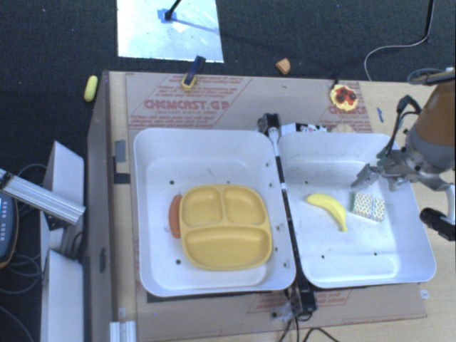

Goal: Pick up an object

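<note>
Where hand hovers, patterned block below, banana beside.

Red printing is showing on the brown board at the far side of the left bin, seemingly reading "CHEMCAST GP"; smaller print is blurring.

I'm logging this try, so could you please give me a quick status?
Gripper low over right bin, above patterned block. Nothing seen held. Banana beside block, left of it. Divided yellow plate in left bin.
</note>
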Robot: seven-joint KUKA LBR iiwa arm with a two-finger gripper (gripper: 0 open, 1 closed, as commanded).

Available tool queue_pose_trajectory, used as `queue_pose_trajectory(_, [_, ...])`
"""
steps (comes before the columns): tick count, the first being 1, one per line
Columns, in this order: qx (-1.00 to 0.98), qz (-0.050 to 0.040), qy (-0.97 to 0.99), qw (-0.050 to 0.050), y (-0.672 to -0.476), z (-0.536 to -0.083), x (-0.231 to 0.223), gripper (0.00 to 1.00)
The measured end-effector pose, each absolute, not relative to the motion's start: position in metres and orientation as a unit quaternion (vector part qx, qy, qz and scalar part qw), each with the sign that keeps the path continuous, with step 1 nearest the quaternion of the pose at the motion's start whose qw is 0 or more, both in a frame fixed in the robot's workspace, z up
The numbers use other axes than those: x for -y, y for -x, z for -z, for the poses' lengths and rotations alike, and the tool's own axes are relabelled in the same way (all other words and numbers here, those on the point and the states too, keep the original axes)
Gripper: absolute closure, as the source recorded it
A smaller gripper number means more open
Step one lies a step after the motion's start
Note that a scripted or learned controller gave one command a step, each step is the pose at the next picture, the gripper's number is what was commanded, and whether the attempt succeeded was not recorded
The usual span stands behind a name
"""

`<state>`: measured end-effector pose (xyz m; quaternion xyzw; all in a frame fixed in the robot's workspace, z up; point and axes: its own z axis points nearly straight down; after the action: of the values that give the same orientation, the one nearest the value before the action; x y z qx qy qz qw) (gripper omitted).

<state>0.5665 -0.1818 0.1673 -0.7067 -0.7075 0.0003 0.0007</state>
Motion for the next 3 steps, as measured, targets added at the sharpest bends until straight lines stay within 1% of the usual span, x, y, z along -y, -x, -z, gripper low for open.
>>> queue_pose_trajectory(1, [0.708,0.0007,0.706,0.000,-0.609,-0.084,0.130,0.00])
queue_pose_trajectory(2, [0.708,0.0003,0.707,0.000,-0.559,-0.084,0.106,0.00])
queue_pose_trajectory(3, [0.708,0.0012,0.706,-0.001,-0.560,-0.095,0.106,1.00])
